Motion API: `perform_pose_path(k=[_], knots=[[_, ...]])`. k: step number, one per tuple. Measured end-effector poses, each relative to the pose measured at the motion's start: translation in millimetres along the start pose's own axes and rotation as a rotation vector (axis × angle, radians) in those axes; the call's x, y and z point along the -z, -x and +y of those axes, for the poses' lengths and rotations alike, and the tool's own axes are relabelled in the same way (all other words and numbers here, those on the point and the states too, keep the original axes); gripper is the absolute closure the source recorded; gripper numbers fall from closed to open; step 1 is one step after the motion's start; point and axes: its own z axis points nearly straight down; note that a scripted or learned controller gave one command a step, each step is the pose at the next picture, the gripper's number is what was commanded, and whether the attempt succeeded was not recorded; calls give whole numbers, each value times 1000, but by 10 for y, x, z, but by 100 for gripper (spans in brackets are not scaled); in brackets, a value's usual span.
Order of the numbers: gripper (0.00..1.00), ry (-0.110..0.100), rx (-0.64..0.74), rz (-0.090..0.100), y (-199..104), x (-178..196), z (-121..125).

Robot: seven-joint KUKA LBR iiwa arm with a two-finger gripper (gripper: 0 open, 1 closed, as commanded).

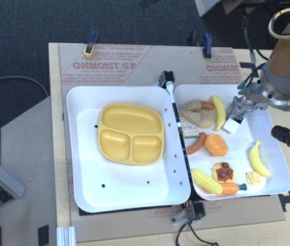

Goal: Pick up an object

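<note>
From above, the gripper (235, 118) hangs over the right bin (281, 152) near its far edge, beside a banana (219, 111); whether it is open cannot be told. A yellow divided plate (131, 134) lies in the left bin (81, 152).

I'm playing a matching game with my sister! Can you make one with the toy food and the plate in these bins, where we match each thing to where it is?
Things:
1. yellow divided plate
2. corn cob
3. orange pepper
4. banana by itself

Places:
A. near the right bin's right wall
B. in the left bin
C. at the right bin's front edge, beside the little pizza
D. in the middle of the right bin, next to the sausage

Pairs: 1-B, 2-C, 3-D, 4-A
</note>
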Motion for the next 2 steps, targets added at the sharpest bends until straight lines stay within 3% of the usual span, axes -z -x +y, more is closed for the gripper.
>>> perform_pose_path(k=[2], knots=[[100,0,2,1,-1020,103,-335]])
